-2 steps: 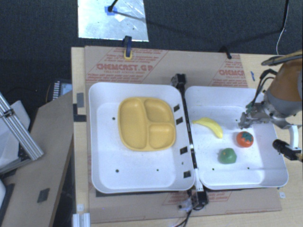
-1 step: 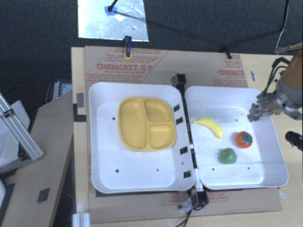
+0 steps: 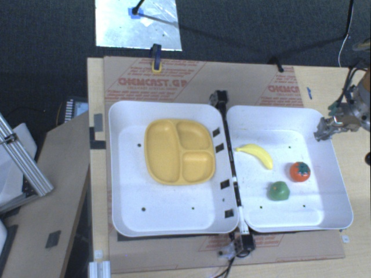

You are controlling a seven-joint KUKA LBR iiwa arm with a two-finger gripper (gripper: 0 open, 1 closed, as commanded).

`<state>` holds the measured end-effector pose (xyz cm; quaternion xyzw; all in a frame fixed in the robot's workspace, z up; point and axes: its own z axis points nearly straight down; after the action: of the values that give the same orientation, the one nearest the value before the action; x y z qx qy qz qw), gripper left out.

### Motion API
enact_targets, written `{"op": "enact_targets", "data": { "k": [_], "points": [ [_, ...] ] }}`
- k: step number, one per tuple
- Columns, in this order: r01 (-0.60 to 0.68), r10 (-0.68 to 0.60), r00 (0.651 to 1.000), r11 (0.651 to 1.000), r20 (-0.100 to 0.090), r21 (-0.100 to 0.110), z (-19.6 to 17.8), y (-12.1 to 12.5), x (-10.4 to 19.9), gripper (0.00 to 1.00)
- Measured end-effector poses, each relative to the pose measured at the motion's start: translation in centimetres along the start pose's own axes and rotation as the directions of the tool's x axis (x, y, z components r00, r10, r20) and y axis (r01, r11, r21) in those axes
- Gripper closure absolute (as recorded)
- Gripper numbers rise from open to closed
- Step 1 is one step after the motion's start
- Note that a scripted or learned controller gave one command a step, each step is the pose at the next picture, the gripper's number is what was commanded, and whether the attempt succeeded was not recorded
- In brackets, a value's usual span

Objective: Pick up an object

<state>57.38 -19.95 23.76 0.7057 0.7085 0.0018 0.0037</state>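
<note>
Three small objects lie in the right bin (image 3: 324,213): a yellow banana (image 3: 257,154) near its left side, a red-orange tomato (image 3: 299,171) right of centre, and a green pepper-like fruit (image 3: 279,191) just below. My gripper (image 3: 324,131) hangs at the bin's right rim, up and to the right of the tomato, apart from all three objects. Nothing shows between it and the bin floor.
The left bin (image 3: 124,213) holds a yellow three-compartment plate (image 3: 178,152). A black divider with clips (image 3: 227,172) runs between the bins. Cardboard (image 3: 174,77) lies under both, with a yellow clamp (image 3: 156,59) at the back edge.
</note>
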Motion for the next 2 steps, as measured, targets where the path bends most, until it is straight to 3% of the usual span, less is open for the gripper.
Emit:
{"op": "enact_targets", "data": {
  "k": [1,2],
  "points": [
    [0.000,0.000,1.000,1.000,-0.001,0.004,-1.7,0.1,0.0,1.00],
    [0.006,-0.006,1.000,1.000,-0.004,0.004,-1.3,2.4,5.1,1.00]
  ]
}}
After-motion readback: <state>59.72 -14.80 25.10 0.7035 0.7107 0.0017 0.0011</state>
